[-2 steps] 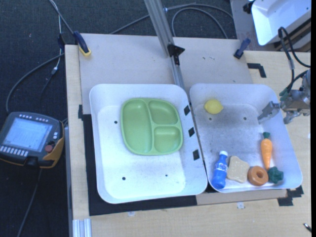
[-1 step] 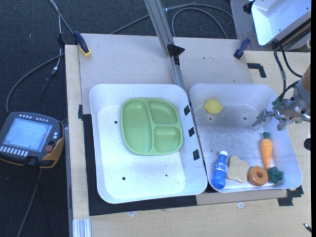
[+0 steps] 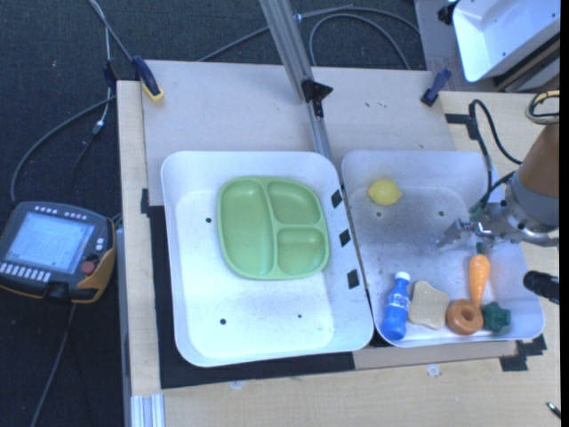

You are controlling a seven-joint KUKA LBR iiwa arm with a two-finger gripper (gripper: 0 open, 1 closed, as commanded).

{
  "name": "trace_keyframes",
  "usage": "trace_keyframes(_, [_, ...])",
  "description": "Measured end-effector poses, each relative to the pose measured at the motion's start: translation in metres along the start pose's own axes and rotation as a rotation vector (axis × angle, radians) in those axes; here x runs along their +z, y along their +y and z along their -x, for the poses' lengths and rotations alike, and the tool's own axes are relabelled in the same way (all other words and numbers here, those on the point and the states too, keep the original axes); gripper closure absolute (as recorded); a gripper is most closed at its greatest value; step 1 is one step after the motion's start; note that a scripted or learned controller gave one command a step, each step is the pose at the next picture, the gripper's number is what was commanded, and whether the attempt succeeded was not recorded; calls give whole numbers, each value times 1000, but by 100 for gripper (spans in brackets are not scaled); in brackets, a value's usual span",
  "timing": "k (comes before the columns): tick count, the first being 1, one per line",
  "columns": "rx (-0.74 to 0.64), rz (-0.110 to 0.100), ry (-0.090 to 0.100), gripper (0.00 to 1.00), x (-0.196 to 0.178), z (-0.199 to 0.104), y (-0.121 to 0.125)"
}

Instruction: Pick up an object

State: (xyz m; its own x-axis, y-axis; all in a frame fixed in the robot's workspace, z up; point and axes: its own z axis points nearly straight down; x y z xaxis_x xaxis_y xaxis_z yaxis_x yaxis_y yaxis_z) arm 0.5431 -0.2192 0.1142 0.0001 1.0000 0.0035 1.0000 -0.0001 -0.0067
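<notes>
Above the carrot (image 3: 479, 277), the pincer (image 3: 468, 230) is blurred; its spread is unreadable.

The gripper (image 3: 464, 230) hangs over the right bin's (image 3: 418, 265) middle. A carrot (image 3: 479, 277), orange with a green top, stands lengthwise just below it, tip away. A brown donut (image 3: 463, 317) lies further below, touching the carrot's lower end, with a dark green toy (image 3: 495, 317) just right of it. A tan bread slice (image 3: 428, 305) and a blue bottle (image 3: 396, 305) lie below-left. A yellow lemon (image 3: 384, 192) sits well up-left.
</notes>
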Motion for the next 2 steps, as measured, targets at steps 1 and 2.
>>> trace_keyframes(1, [0,9,-3,100,-15,1,2])
trace_keyframes(2, [-3,13,-6,100,-66,-4,12])
